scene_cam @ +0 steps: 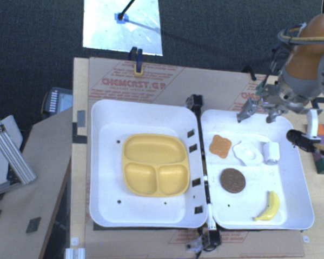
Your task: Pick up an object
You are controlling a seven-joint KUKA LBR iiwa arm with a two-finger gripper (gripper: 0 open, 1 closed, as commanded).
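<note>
My gripper [258, 114] hangs open over the far edge of the right bin [304, 212], with nothing between its two spread fingers. Below it in that bin lie an orange toast slice [220, 146], a white fried egg [247, 153], a small white cylinder [271, 152], a brown round patty [233, 180] and a yellow banana [269, 206]. The toast and egg are the closest to the gripper, a short way toward the front.
The left bin [105, 123] holds a yellow divided tray [153, 164]. A black clipped divider [199, 160] runs between the two bins. Cardboard lies under both bins, and a shiny sheet [122, 22] lies at the back.
</note>
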